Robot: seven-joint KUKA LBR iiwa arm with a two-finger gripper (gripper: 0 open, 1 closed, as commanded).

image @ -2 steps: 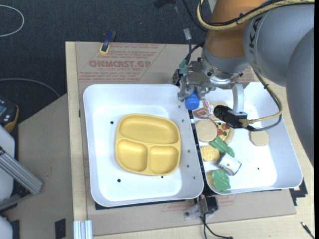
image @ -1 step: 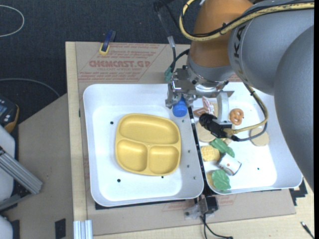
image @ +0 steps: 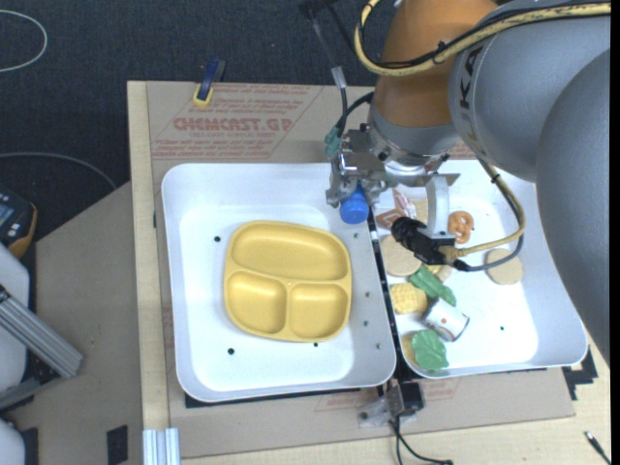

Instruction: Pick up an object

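The end effector (image: 347, 174) hangs over the seam where the two bins meet, at the far end of the divide; whether it is apart or together I cannot tell, as the wrist hides its tips. Just below it in the view, at its near side, is a small blue piece (image: 354, 209); it looks rounded, smooth and plastic, with no clear long axis; it lies at the inner rim of the left bin (image: 194, 260), and I cannot tell whether it is clamped or merely close. I judge it the nearest candidate, so the coming move turns on that short gap straight beneath the wrist.

The left bin also holds a yellow tray (image: 287, 281), glossy, with three rounded compartments, well apart from the blue piece. The right bin (image: 523, 329) holds small toy foods: a corn cob (image: 407, 301), bumpy and pale yellow; a green leaf (image: 427, 281) touching it; a small can (image: 447, 324) on its side; a pretzel (image: 462, 224); a flat tan disc (image: 504, 273); these lie nearer the camera than the end effector.
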